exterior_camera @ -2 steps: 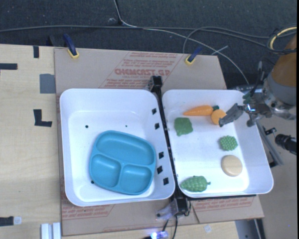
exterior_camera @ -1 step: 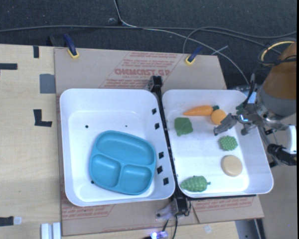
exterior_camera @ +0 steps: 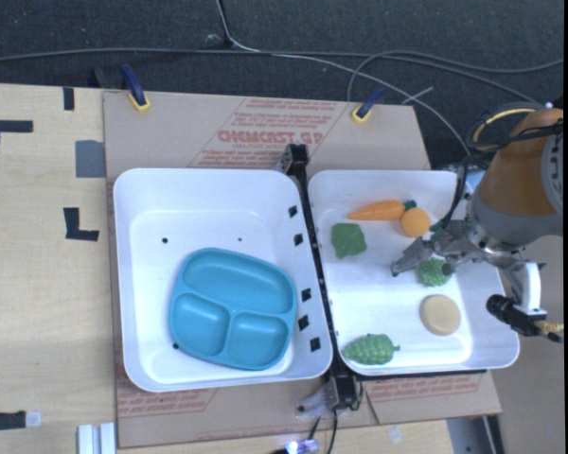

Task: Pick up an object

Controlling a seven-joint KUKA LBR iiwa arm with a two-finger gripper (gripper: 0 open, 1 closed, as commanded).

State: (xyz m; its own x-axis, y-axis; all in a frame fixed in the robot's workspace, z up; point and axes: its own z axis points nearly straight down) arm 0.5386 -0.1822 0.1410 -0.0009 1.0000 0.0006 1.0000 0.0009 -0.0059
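Gripper: your two-finger gripper hangs low over the right shallow white plastic bin, just at the small bumpy green toy vegetable; one dark finger points out to the left, the rest is hidden under the grey wrist
Fingers: you cannot tell from this slanted view whether the fingers are apart or together, and nothing shows between them, so do not count anything as held
Nearest target: the bumpy green piece lies touching or just below the gripper, near the bin's right wall
Crowding risk: the round orange toy ball and the orange plastic carrot sit just above the gripper; a close here could, in my judgement, nudge the ball or pinch two things at once
Slip risk: the green piece looks small, rounded and lumpy, so the fingers may squeeze it sideways and it could pop out toward the pale beige round disc
Wall risk: you work close to the right rim, and a descent off line could press a finger on the bin floor or wall and shift the bin on the desk
Other objects: the green leafy toy chunk and the long knobbly green toy lie well apart from the gripper
Left bin: the left white bin holds a blue divided plastic plate, away from any of this
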